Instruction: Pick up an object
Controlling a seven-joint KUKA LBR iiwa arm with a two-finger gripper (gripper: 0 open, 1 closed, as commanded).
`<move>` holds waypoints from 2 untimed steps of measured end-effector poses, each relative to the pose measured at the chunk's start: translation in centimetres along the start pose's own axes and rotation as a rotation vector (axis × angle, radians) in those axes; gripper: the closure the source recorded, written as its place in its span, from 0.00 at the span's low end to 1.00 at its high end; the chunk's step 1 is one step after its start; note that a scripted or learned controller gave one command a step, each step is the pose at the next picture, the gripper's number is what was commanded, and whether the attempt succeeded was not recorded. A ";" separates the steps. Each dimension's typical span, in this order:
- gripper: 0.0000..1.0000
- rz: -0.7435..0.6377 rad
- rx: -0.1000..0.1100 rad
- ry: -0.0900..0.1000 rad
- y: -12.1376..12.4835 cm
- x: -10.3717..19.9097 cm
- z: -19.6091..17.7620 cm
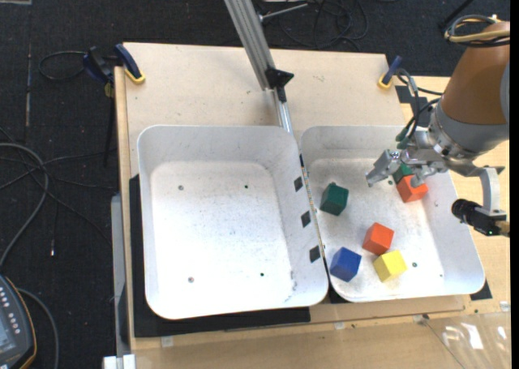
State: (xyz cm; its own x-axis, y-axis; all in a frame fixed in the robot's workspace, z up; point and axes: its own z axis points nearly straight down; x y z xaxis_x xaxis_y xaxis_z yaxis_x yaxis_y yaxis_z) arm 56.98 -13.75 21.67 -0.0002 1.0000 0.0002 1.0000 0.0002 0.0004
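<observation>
Several small blocks lie in the right bin [454, 278]: a green one [333, 199] near its left wall, an orange one [378, 238] in the middle, a blue one [345, 263] and a yellow one [390, 265] toward the front. A red-orange block [413, 190] sits further back on the right. My gripper [396, 168] hangs over the back of this bin, directly above and slightly left of the red-orange block and partly covering its top edge. I cannot make out whether it touches the block.
The left bin [162, 148] stands beside the right one, sharing a raised middle wall [304, 197]. A slanted metal pole [247, 23] reaches down to the bins' back junction. Clamps [130, 67] sit at the bench's far corners.
</observation>
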 end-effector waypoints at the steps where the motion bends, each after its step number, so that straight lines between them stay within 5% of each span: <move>1: 0.00 -0.006 -0.008 -0.001 3.1 2.3 -4.9; 2: 0.00 0.002 0.010 0.002 -1.2 2.7 7.2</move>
State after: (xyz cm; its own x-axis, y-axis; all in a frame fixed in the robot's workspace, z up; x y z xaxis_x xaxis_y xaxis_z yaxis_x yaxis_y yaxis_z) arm 55.82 -11.09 14.48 0.0016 1.0000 0.0017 1.0000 -0.0015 -0.0098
